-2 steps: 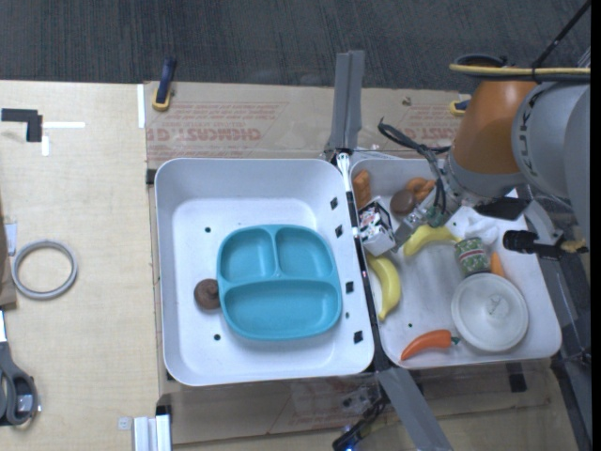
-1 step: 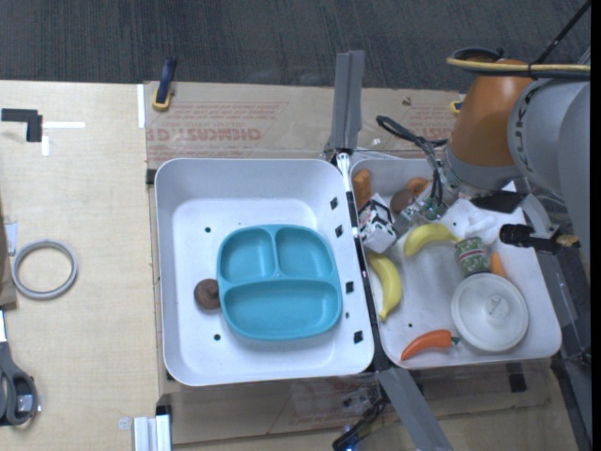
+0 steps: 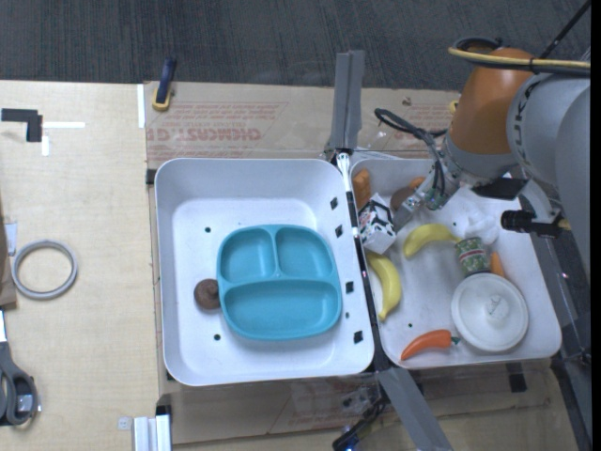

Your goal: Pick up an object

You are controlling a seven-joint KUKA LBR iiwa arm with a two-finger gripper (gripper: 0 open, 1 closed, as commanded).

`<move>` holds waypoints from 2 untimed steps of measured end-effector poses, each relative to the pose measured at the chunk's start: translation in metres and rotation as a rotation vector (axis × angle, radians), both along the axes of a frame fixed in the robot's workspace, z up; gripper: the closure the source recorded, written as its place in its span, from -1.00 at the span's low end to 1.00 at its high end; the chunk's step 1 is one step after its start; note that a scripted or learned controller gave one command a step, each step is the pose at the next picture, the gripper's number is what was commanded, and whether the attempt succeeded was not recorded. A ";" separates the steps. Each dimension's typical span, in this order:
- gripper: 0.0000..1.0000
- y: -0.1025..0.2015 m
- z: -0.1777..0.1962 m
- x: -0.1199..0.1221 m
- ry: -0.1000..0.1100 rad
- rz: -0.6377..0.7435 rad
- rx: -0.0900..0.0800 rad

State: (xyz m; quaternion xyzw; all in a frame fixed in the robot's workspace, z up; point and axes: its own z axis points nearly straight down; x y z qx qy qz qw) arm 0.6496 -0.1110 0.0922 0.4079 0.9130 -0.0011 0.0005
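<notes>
Camera view: the tool (image 3: pixel 424 194) is lowered into the back of the right bin (image 3: pixel 543 346), presumably to reach the objects gathered there. Whether the tool is apart or together cannot be told, since it is masked by the wrist; nothing is seen clamped in it. Just in front of the tool lies a banana (image 3: pixel 430 238); a second banana (image 3: pixel 386 287) lies nearer the divider. A white lid (image 3: pixel 489 311) and a carrot (image 3: pixel 427 343) rest well forward. The blue tray (image 3: pixel 279 283) is set in the left bin (image 3: pixel 178 205), well apart.
</notes>
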 end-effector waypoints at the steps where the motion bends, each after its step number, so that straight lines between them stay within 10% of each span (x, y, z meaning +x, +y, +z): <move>1: -1.00 0.004 -0.001 -0.007 0.001 -0.139 -0.004; 2: -1.00 -0.014 0.000 -0.093 0.000 -0.290 0.001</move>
